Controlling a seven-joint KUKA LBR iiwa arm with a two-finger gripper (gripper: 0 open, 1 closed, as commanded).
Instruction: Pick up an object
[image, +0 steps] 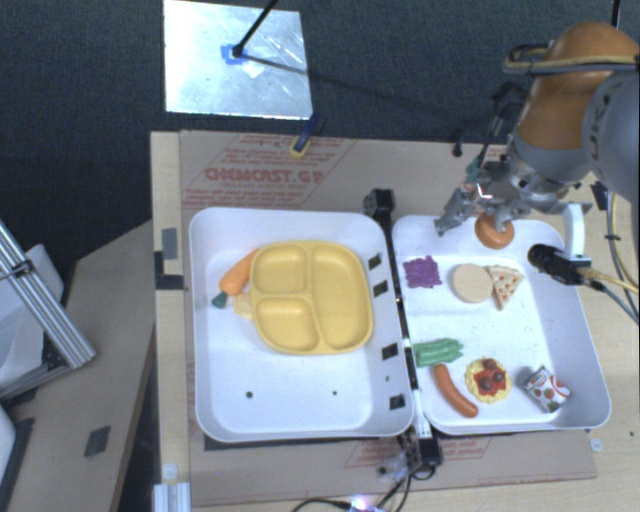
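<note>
The object I am working toward is the small orange round piece (493, 233) at the back edge of the right bin (575, 350), close to its far wall. My gripper (478, 208) hangs right over it, the wrist just above and to the left of the piece, and I cannot tell from this angle whether it is open or closed. Nothing I see shows the piece between them, so I judge this as the approach or descent step, with the grasp not yet made.

The next move, as I read it, calls for a straight drop with the fingers straddling the orange piece, minding the bin wall just behind it, then a close and a lift to check the hold.

Outward from there, the right bin also holds a purple lump (422, 271), a pale round disc (470, 283) touching a pizza slice (506, 286), a green piece (437, 351), a red sausage (454, 390), a small pasta plate (487, 380) and a crumpled red-and-white thing (545, 389). The left bin (290, 410) carries a yellow divided plate (305, 297) with a carrot (236, 273) beside it.

As for writing, the cardboard sheet (270, 172) under the bins bears red print that looks like "CHEMCAST GP"; the smaller lines are too fine for me to read.
</note>
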